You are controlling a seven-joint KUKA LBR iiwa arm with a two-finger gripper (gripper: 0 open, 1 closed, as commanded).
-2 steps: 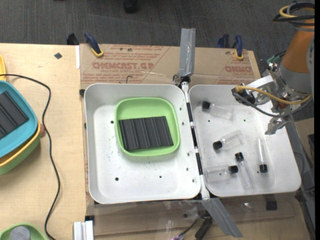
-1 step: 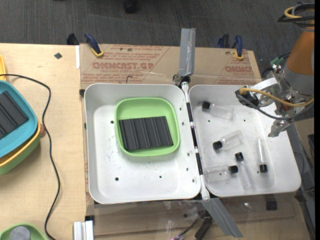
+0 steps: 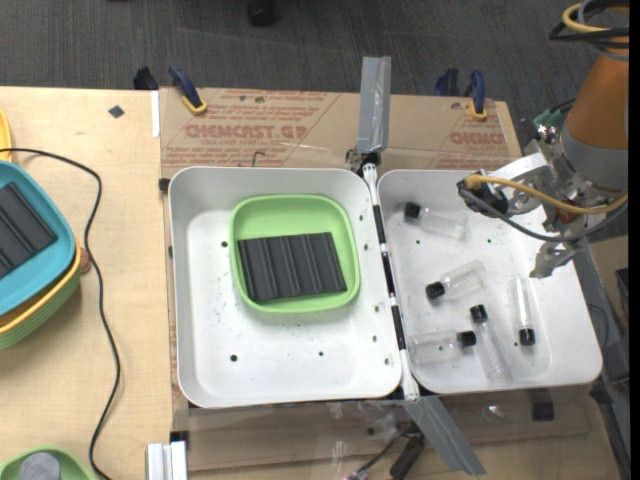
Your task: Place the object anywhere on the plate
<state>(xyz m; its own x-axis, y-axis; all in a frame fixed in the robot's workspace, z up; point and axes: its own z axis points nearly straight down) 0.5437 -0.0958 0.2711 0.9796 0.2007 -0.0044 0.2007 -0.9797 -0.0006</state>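
Lying in right bin (image 3: 570,368), five vials (image 3: 447,286), one green plate (image 3: 294,253), tool (image 3: 555,253) state unclear

arm (image 3: 600,118): a thick rounded body, seen at the right edge of the camera view
band (image 3: 605,103): a broad orange section, smooth and unmarked
collar below band (image 3: 590,158): grey ring, paler than the orange part, with a soft sheen
wrist hardware (image 3: 545,193): silver-grey metal brackets and plates, angular, tightly packed
cables (image 3: 520,190): one yellow lead and dark ones running across the wrist hardware
upper hose (image 3: 590,18): black and yellow loop above the orange section
connector (image 3: 545,120): small green-tinted part beside the collar
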